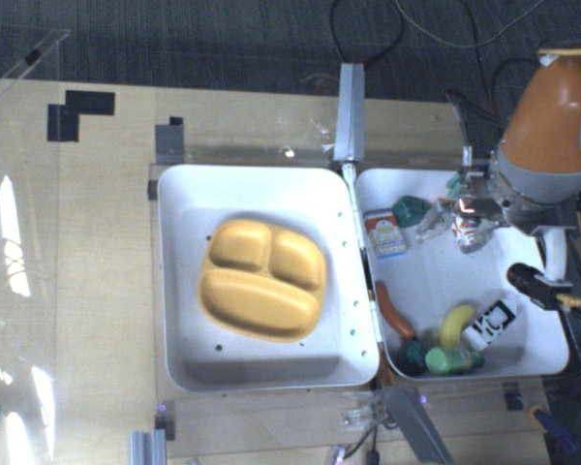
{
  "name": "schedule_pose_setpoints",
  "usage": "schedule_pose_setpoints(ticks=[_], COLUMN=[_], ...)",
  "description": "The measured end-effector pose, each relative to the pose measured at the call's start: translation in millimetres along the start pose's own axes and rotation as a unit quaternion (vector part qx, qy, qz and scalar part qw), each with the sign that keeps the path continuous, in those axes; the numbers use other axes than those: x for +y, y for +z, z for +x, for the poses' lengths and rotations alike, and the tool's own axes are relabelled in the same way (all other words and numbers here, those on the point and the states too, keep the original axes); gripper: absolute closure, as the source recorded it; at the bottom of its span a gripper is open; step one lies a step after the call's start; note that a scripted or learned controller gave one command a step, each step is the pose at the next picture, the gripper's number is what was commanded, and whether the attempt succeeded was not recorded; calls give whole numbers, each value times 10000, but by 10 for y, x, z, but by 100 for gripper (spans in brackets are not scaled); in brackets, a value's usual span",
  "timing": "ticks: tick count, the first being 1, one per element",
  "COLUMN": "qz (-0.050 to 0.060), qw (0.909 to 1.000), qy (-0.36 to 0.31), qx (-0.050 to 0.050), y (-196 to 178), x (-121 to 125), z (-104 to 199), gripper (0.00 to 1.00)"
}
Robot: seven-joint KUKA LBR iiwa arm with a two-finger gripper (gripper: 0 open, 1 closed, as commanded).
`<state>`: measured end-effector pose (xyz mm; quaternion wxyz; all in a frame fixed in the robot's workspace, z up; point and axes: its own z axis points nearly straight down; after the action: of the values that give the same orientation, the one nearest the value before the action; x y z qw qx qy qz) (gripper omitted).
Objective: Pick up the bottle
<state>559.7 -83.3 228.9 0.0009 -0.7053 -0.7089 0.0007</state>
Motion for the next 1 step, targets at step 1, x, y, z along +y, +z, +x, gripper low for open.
schedule_pose_setpoints(ticks=[1], qz=[4], qw=[9999], qy=[164], qx=[2], y=[958], x=[486], z=[-35], gripper=[0])
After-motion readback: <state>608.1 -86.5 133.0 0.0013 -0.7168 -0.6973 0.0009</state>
